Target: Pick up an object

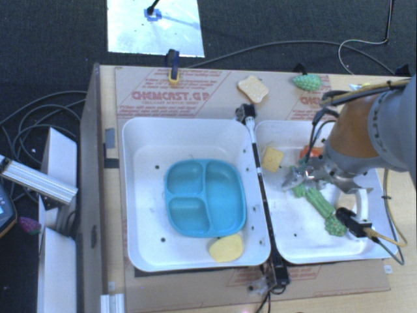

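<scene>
A: Gripper (301,175) position, camera view: low inside the right bin (296,250), near its left half, with the grey arm (384,126) reaching in from the right. The tool sits at the upper end of the green toy (320,204), a long ribbed piece lying diagonally toward the bin's lower right corner.

B: Jaw state?

A: Cannot tell. The tool appears as a small cluster of metal against the white floor, and the gap is not resolved. No object is seen between its tips, so no hold is reported.

B: Candidate objects in that bin?

A: Three. The green toy, touching or just beside the tool. A yellow block (272,158), just beside the divider and up-left of the tool. An orange piece (311,153), partly hidden by the wrist cables.

B: Why is the arm placed there?

A: Judgement: the wrist is lowered over the toy's end, which suggests an attempt on that item. A long body is best taken across its narrow width.

B: Left bin (143,175)?

A: It holds a blue divided plate (203,197) at centre and a yellow sponge-like piece (226,248) against the front wall. Both lie well apart from the tool.

B: Outside the bins?

A: A toast-shaped toy (253,89) and a green knobbly toy (307,82) rest on the board behind, out of the working area.

B: Task status?

A: Judged incomplete; nothing is lifted.
</scene>
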{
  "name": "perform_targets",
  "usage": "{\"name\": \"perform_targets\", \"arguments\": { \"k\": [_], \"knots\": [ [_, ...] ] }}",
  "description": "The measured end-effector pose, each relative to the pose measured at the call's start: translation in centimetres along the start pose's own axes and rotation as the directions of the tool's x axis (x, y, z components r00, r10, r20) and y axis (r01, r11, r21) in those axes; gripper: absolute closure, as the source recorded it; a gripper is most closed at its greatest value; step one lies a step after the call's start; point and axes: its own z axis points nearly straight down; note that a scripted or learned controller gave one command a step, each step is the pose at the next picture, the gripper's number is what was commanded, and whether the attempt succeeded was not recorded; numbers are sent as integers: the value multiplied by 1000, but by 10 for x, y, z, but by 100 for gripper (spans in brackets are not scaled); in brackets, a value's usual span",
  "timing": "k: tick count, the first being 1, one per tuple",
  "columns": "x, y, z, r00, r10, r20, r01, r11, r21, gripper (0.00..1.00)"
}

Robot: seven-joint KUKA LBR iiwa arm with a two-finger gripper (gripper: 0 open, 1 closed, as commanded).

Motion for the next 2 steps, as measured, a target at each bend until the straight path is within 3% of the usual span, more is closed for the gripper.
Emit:
{"name": "perform_targets", "arguments": {
  "k": [1,2],
  "knots": [
    [0,1,-11,1000,-1,0,1,1000,-2,100],
    [63,0,-101,1000,-3,-1,3,1000,-4,100]
  ]
}}
